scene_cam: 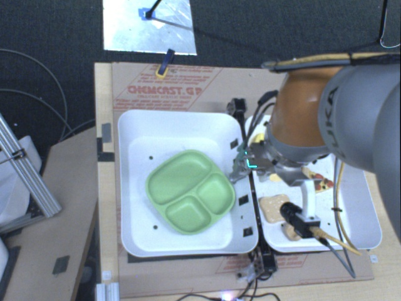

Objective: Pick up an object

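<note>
1. Looming closest to the lens: grey arm point(357, 115) with its orange band point(301, 111), reaching in from the right and covering much of the right bin's point(371, 231) far-left corner.
2. Hanging below the wrist: gripper point(240, 168), sitting over the seam between the two bins, about midway along the shared edge; being too hidden to judge, so cannot tell whether open, closed or gripping anything.
3. Lying in the left bin point(135, 123): green divided plate point(188, 193), resting flat toward the bin's near-right corner, its right rim coming just beside the gripper; cannot tell whether touching.
4. Lying in the right bin near its left edge: tan toast-like piece point(272, 207), and a small red-and-yellow item point(321, 182) further right, partly tucked under the arm.
5. Carrying both bins: printed brown cardboard sheet point(169, 89), showing beyond the left bin's far edge.
6. Lying farthest off, past the cardboard's far edge: shiny square sheet point(147, 17) on the dark floor.
</note>
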{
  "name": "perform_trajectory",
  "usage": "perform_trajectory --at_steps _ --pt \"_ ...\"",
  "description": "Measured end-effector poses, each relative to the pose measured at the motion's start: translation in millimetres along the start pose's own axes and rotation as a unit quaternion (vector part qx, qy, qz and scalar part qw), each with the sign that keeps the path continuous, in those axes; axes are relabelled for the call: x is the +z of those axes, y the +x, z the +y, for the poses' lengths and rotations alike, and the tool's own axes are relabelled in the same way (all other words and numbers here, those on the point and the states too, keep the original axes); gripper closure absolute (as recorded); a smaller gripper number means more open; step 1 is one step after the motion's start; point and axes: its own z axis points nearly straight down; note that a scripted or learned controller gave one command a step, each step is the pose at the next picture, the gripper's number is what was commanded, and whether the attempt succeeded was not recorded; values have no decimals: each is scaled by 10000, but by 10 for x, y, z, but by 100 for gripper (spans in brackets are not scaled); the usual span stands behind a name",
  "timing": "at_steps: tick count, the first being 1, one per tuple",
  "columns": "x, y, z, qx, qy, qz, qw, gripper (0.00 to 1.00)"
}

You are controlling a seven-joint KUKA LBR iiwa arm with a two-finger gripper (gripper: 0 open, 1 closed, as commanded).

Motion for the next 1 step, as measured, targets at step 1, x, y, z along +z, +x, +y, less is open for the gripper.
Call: perform_trajectory --at_steps 1 --pt "-1880 396 -162 -1 -87 35 10000 0"
